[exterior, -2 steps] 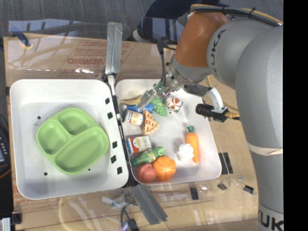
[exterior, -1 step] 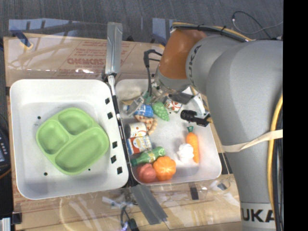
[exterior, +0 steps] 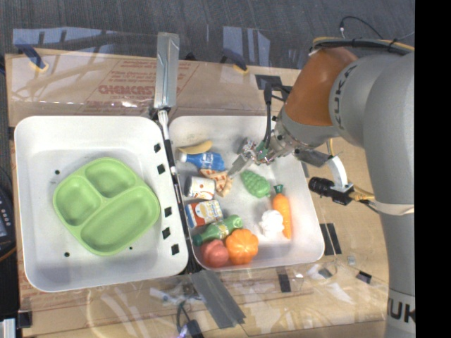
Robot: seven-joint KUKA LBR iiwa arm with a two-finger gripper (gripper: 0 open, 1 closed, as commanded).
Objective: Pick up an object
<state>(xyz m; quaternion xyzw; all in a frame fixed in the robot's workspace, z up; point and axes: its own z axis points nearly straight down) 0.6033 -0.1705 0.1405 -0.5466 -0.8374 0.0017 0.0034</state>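
My gripper (exterior: 243,159) hangs over the middle of the right bin (exterior: 308,196), reaching in from the right. It sits just above and left of a green bumpy toy (exterior: 256,184), and close to a blue item (exterior: 208,161) and a tan waffle-like piece (exterior: 223,182). Nothing is visibly caught in it. Also in this bin are a yellow banana (exterior: 195,147), a small white can (exterior: 199,186), a carrot (exterior: 282,212), a white lump (exterior: 272,222), an orange pumpkin (exterior: 242,245), a red apple (exterior: 215,253) and a red-and-white carton (exterior: 204,210).
The left bin (exterior: 35,153) holds a green divided plate (exterior: 106,204). A grey divider strip (exterior: 166,69) runs up from between the bins. The arm's orange band (exterior: 317,90) looms over the right bin's far right corner. A black cable connector (exterior: 328,187) hangs by the right wall.
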